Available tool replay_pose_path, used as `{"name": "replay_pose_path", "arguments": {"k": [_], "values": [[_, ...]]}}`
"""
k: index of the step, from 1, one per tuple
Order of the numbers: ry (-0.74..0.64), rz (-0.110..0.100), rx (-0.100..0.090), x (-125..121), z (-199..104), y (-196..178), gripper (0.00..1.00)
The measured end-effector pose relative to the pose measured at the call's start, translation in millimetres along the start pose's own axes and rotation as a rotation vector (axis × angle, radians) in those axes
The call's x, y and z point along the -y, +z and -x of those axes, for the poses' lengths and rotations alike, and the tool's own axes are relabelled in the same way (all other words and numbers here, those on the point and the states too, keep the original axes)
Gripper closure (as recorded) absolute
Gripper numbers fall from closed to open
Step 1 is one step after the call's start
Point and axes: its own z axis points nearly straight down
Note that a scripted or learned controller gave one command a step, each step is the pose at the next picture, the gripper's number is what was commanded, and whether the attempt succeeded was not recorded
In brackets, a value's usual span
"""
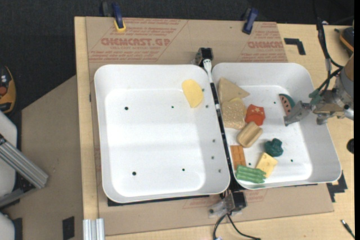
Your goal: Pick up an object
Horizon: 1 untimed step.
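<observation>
The nearest candidate for my pick is the small watermelon-slice toy with a red face and green rind (286, 103), lying in the right-hand white bin (298, 73) against its right side, and my gripper (293, 115) sits just beside it, slightly below it in the camera view. I cannot tell from this angle whether the fingers are spread or pressed together, and I see nothing between them, so I treat the slice as not yet grasped. To do this well I judge I should centre the fingers over the slice, come straight down and take it across its narrow width, since a thin flat piece low against the bin floor may slip out sideways. The sloped bin wall close on the right leaves little room on that side, so I would approach from the bin's open middle. Moving outward, a red pepper-like toy (255, 114) lies to the left, well apart from the slice, with a tan bread-roll shape (249, 134) below it and a dark green round toy (274, 147) nearer the gripper. Further left are beige flat bread-like pieces (232, 99), an orange stick (237, 154), a yellow cheese wedge (267, 164) and a green ridged bean-like piece (250, 175). The left-hand white bin (112, 177) holds a yellow flat oval piece (193, 93) near its top right corner. Both bins rest on the brown board worktop (90, 64).
</observation>
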Motion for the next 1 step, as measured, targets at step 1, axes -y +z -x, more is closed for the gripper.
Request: {"name": "replay_pose_path", "arguments": {"k": [1], "values": [[-0.008, -0.002, -0.004, -58.4, -64.7, 66.6, 0.00]]}}
